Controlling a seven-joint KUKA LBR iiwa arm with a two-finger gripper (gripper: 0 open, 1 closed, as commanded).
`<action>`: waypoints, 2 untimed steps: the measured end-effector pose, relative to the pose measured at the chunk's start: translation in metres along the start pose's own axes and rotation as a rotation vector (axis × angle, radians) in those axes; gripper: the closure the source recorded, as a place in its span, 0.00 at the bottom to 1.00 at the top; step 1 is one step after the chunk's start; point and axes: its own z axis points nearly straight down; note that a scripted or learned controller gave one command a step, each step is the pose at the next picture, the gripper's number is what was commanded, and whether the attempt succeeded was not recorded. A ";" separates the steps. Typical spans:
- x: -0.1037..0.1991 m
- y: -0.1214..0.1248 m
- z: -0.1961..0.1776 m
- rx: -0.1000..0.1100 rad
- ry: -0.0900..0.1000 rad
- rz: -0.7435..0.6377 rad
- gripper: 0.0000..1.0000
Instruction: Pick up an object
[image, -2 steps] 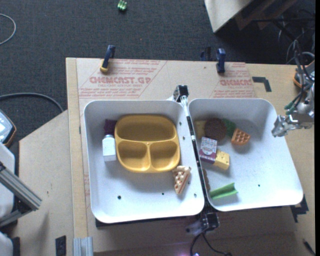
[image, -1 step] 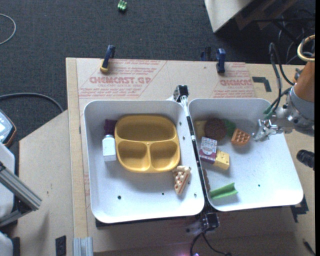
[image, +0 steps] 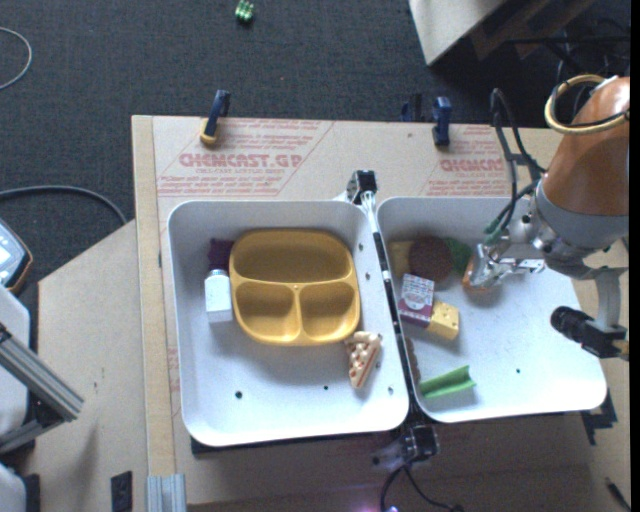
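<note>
My gripper (image: 484, 272) hangs over the upper middle of the right bin (image: 540, 380), reaching in from the right. A small orange object (image: 476, 284) lies right at its tip, partly covered by it. Just to its left are a brown round patty (image: 430, 257) and a green piece (image: 460, 255). Below those sit a maroon and white carton (image: 416, 297) and a yellow cheese wedge (image: 444, 321). A green stick (image: 446, 382) lies near the bin's front edge.
The left bin (image: 200, 390) holds a yellow divided plate (image: 294, 285), a white bottle (image: 218, 296), a purple item (image: 220, 250) and a pizza slice toy (image: 363, 357). A black divider (image: 383, 270) runs between the bins. Clamps (image: 214, 117) stand on the board's far edge.
</note>
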 end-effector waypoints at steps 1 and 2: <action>0.043 0.014 -0.012 -0.007 -0.004 0.002 1.00; 0.052 0.006 0.002 0.001 -0.003 0.005 1.00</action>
